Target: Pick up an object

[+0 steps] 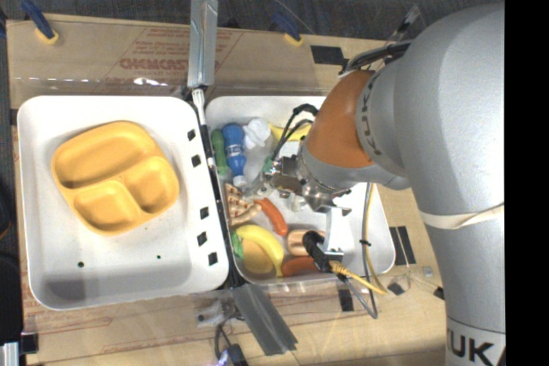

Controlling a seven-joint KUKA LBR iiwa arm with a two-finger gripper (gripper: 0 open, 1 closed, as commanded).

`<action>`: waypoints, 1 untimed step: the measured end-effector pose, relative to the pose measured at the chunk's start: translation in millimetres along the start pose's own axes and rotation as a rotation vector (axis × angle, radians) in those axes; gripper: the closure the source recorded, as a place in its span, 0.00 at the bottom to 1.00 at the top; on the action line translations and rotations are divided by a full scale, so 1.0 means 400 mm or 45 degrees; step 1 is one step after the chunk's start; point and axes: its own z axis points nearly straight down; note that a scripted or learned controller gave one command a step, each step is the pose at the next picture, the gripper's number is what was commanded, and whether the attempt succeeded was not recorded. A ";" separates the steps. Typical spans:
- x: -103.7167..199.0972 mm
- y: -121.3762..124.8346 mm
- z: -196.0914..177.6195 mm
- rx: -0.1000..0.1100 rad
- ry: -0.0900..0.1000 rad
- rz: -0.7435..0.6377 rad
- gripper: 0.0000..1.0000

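The right bin (383,246) holds a pile of small objects along its left side. A blue bottle (233,148) and a green piece (219,152) lie at the top, with a white crumpled item (256,136) beside them. Lower down are an orange sausage-like piece (274,217), a yellow fruit (260,246), a copper cup (297,241) and a red piece (297,267). My gripper (287,180) hangs low over the middle of the pile, just above the orange piece, under the orange wrist band (343,133). The bulky grey arm hides the bin's right half.
The left bin (51,270) holds a yellow compartment tray (116,176). A metal divider with black clips (206,184) runs between the bins. A yellow cable (364,266) loops over the right bin's lower edge. Cardboard lines the bench behind the bins.
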 end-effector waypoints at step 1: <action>-0.146 -0.002 0.009 0.005 -0.001 0.005 0.00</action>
